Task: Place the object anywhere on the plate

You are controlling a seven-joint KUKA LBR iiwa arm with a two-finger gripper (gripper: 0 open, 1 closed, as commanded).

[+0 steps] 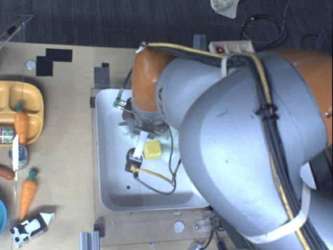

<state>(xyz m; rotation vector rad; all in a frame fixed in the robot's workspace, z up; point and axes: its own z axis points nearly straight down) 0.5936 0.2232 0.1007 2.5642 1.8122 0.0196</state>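
Observation:
A small yellow block [152,150] lies in the left white bin [112,191], near its middle. My gripper [141,133] hangs over this bin, just above and left of the block, and the grey wrist with its orange band covers most of it. The block touches or sits right beside the gripper's lower end; I cannot tell whether it is held. A yellow divided plate [28,95] rests on the bench at the far left, well away from the gripper, with a small carrot [20,125] lying on it.
The big grey arm covers the right side of the view and the second bin. On the bench left of the bin lie a second carrot [27,189], a small can [6,135], a reddish sausage [6,174] and a black-and-white carton [32,227].

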